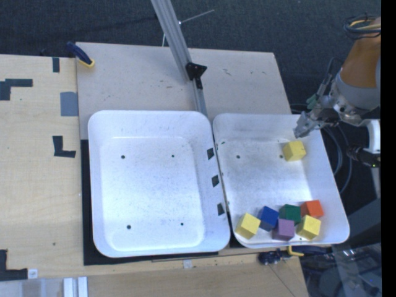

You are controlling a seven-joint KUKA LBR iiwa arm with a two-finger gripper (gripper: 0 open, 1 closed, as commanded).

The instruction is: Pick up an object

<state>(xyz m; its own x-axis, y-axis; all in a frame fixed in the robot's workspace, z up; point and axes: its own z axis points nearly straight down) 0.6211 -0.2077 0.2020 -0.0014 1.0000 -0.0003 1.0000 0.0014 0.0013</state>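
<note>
The gripper (305, 127) hangs just above the lone yellow cube (294, 150) — I cannot tell its opening — so it should descend straight, centred over the cube.

Two white bins (151, 119); seven cubes (294, 150), three yellow

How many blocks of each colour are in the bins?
Yellow blocks: 3
Blue block: 1
Green block: 1
Purple block: 1
Orange block: 1
Total: 7, all in the right bin.
</note>
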